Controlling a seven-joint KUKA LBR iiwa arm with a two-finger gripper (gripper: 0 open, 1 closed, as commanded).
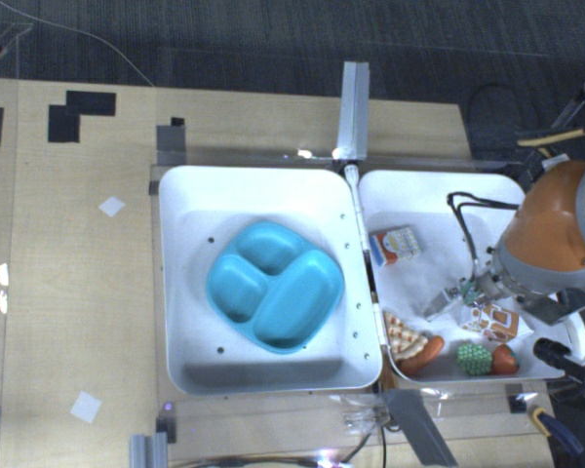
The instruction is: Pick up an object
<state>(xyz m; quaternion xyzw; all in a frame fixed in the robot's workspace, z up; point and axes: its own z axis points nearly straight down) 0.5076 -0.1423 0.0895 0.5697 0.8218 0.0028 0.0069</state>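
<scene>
Arm low over the right bin (439,195), gripper (465,295) down among the small items.

You can see the grey wrist and orange band coming in from the right, with much of the arm cut off by the frame edge. The gripper sits near the middle of the right bin, just beside a small patterned orange-and-white packet (494,322); whether it touches that packet you cannot tell, and the metal parts blur together, so you cannot tell how the gripper is set or whether it has anything. Along the bin's near wall lie a waffle-like piece (402,334), a hot dog toy (424,351), a green knobbly item (474,358) and a red item (504,360), the last partly hidden. A small red-and-white carton (397,244) lies apart, further back. The left bin (190,261) holds a blue divided plate (275,286).
</scene>
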